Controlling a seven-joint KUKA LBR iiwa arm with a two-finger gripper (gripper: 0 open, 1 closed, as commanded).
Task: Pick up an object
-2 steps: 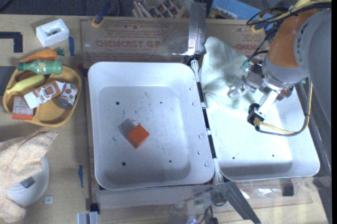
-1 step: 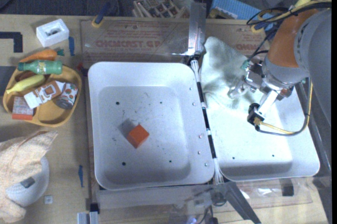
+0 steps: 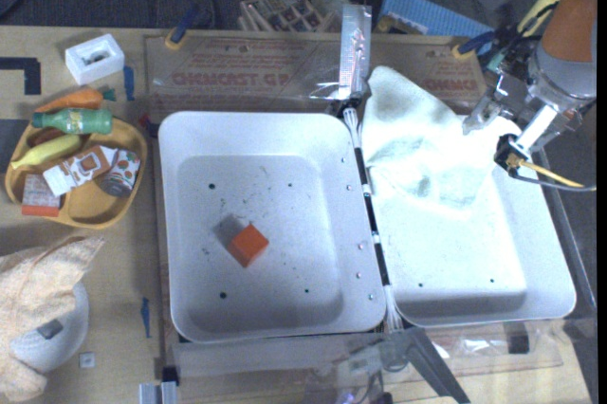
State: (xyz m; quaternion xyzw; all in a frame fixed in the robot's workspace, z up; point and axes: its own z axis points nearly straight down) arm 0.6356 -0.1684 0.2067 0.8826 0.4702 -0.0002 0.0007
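Block: we see an orange block (image 3: 250,245) low in the left bin (image 3: 190,146), well apart from the gripper.
Gripper: our gripper (image 3: 495,131) hangs over the right bin (image 3: 531,288), above a white cloth (image 3: 417,146).
Fingers: we cannot tell how wide they are.

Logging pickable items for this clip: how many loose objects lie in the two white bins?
1: an orange block in the left bin. The right bin holds a white cloth that could hide more.

A single fixed camera looked down at a slant on the table (image 3: 114,46) from above its near side, far enough to take in both white bins: left bin (image 3: 180,146), right bin (image 3: 550,288). The arm (image 3: 569,42) entered from the right.
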